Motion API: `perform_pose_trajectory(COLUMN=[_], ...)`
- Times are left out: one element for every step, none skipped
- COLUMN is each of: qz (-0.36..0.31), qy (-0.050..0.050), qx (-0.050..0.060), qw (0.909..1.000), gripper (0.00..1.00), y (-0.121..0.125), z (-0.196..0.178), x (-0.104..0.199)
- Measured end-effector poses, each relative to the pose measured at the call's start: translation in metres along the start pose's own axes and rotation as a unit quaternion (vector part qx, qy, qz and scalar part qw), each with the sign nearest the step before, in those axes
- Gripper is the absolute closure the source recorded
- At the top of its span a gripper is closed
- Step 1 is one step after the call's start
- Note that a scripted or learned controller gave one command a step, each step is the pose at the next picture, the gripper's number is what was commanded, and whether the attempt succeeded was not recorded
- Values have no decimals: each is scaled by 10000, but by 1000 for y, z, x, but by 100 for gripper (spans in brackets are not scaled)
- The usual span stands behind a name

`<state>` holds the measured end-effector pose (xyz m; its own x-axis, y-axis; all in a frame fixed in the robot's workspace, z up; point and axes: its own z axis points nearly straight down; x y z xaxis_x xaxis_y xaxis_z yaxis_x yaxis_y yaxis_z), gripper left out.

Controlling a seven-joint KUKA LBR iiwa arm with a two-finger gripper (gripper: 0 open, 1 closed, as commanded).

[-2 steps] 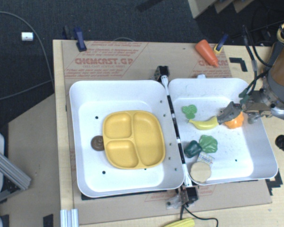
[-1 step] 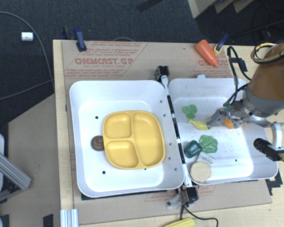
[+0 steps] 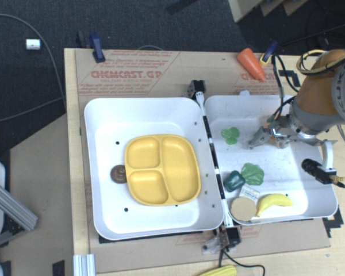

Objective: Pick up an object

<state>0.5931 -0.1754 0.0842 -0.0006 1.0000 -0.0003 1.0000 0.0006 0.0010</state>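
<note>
My gripper (image 3: 270, 140) hangs over the middle of the right bin (image 3: 310, 211), its silver fingers spread open with nothing between them. A small light-green leafy piece (image 3: 230, 134) lies just left of it. Nearer the front lie a green toy (image 3: 253, 172), a dark teal piece (image 3: 233, 180), a yellow banana (image 3: 273, 202) and a round tan disc (image 3: 243, 209). In the left bin (image 3: 98, 119) sits a yellow divided plate (image 3: 161, 169), with a brown object (image 3: 117, 174) partly under its left edge.
An orange carrot (image 3: 252, 65) lies on the bench behind the right bin, beside a blue clip (image 3: 268, 52). A blue clamp (image 3: 96, 48) sits at the back left. Black clips (image 3: 196, 88) join the bins along their shared wall. Cables trail at the arm's side.
</note>
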Motion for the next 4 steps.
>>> perform_pose_trajectory(qz=[-4,-4,6,-5], qy=[6,4,-12,12], qx=[-3,-10,-11,17], qw=[10000,10000,10000,10000], gripper=[0,0,0,0], y=[55,74,74,73], z=[-1,-1,-59,0], x=[33,68,-8,-32])
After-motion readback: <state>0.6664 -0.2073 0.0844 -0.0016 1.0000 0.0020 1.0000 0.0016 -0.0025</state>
